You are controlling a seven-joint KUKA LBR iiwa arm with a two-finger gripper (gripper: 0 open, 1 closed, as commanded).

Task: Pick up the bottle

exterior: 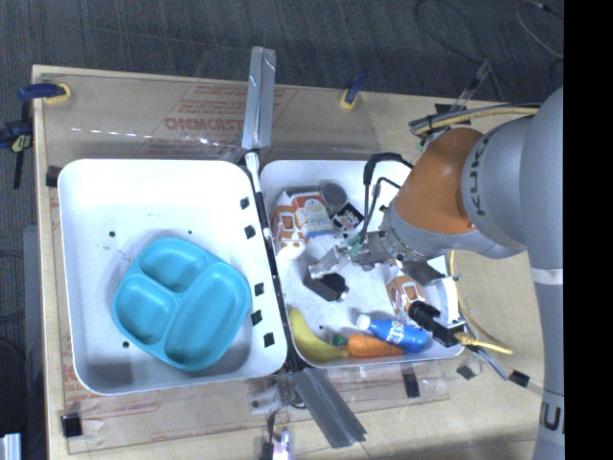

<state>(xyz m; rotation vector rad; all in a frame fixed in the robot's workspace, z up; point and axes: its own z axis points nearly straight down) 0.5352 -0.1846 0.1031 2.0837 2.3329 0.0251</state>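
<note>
- Grey arm with orange band [436, 195] sits highest, over the right white bin [287, 182].
- Two-finger gripper [330, 274] hangs mid-bin above a dark block; grip state: cannot tell.
- Blue plastic bottle with orange cap [395, 333] lies flat at 5 o'clock of the gripper, beside smooth orange carrot [372, 347] and yellow banana [311, 338].
- Approach across the bottle's round body.

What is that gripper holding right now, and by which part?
It cannot be told: the gripper is down among clutter in the right bin. The bottle lies apart, near the carrot.
</note>
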